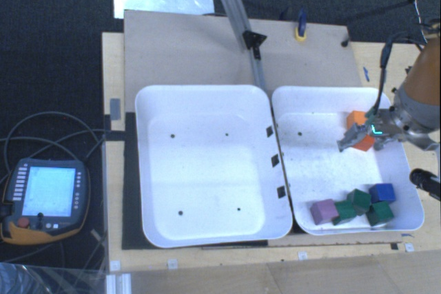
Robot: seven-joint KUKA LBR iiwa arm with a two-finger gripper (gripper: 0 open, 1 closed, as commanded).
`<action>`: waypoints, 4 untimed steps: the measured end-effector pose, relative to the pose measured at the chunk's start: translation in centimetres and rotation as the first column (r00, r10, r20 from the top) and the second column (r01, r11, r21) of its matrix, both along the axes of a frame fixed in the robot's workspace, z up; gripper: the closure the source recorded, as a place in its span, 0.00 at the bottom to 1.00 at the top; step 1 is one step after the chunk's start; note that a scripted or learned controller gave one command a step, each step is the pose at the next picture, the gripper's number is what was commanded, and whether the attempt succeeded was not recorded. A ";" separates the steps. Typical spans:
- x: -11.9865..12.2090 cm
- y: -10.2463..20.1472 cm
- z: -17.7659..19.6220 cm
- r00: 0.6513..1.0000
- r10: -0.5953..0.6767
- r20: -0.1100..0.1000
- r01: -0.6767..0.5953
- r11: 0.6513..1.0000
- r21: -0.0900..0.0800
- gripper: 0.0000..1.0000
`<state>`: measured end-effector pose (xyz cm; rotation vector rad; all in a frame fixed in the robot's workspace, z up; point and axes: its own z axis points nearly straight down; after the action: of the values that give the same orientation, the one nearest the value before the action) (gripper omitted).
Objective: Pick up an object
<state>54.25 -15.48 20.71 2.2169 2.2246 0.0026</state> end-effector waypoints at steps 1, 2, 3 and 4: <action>1.0 -0.3 -5.0 1.000 -0.001 -0.003 0.001 1.000 -0.001 0.00; 0.3 0.1 -9.6 1.000 -0.002 -0.005 0.002 1.000 0.000 0.00; 0.3 0.1 -11.8 1.000 -0.001 -0.003 0.001 1.000 -0.001 0.00; 0.4 0.1 -10.6 1.000 0.001 0.002 -0.001 1.000 -0.001 1.00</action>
<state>54.66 -15.39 10.14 2.2146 2.2247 0.0037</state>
